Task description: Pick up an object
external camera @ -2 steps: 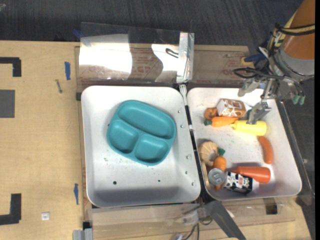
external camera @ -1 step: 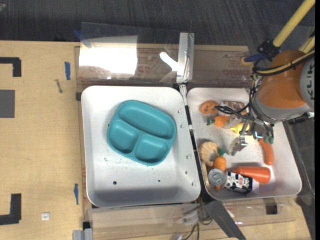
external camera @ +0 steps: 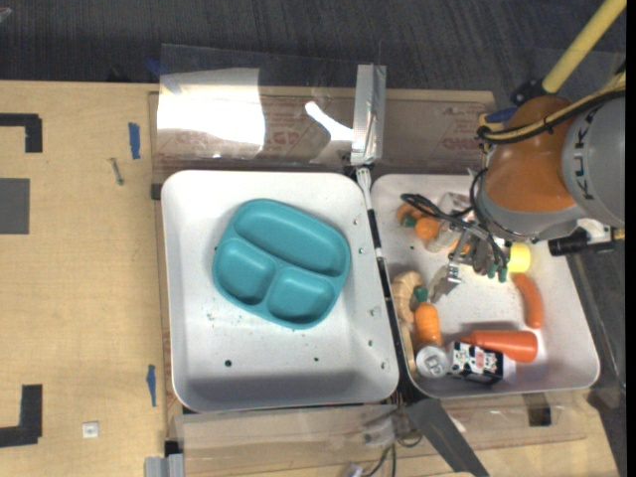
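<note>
The right bin [external camera: 581, 361] holds a clutter of small things. Nearest, along its near wall, a can [external camera: 464, 362] lies on its side, silver end to the left, with a black and white label. Just beyond it and touching its right end lies an orange bottle [external camera: 505, 343] with a white neck, also on its side. Left of these, a small carrot [external camera: 426, 318] stands close to the wall between the two bins, its green top pointing far, and a pale lumpy piece [external camera: 405, 287] sits just beyond it against that wall. On the right, an orange sausage [external camera: 531, 300] lies lengthways, near to far, and a yellow piece [external camera: 519, 258] rests just past its far end.

The gripper [external camera: 449, 273] hangs over the middle of this bin, its dark fingers pointing left and down towards the carrot and the pale piece. Whether the jaws are spread or pressed together I cannot tell; nothing is seen between them. Another carrot [external camera: 426, 229] lies further back, near the far left corner, beside some black loops.

The left bin [external camera: 189, 366] bears a teal tray [external camera: 281, 261] with three compartments, set slightly askew near its middle.

Beyond both bins, clear plastic sheeting [external camera: 258, 117] lies on the bench.
</note>
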